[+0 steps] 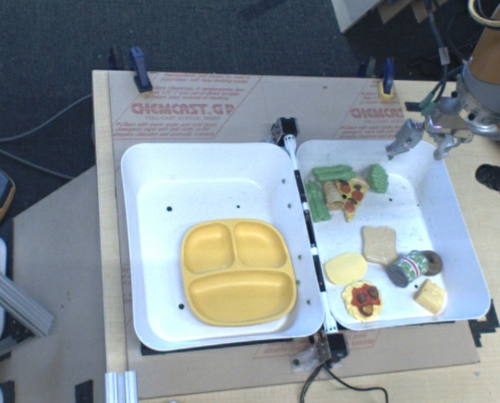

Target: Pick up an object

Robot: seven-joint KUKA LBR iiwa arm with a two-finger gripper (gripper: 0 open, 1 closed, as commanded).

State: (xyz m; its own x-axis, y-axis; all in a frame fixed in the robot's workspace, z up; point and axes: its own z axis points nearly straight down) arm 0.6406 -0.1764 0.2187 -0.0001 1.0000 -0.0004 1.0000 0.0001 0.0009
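Jaws stand spread apart with nothing between them: the gripper (424,141) hangs above the far right corner of the right bin (464,250), its two fingers splayed and touching no object.

From left to right, the left bin (149,225) holds a yellow divided plate (236,271). The right bin holds the candidates: green toy vegetables (325,187) with a pizza slice (349,196) at the far end, then a bread slice (378,243), a yellow disc (346,268), a small can (411,266) and a cheese wedge (430,296) nearer the camera.

By my judgement the pick has not begun; choosing, descending, closing and lifting are all left to do.
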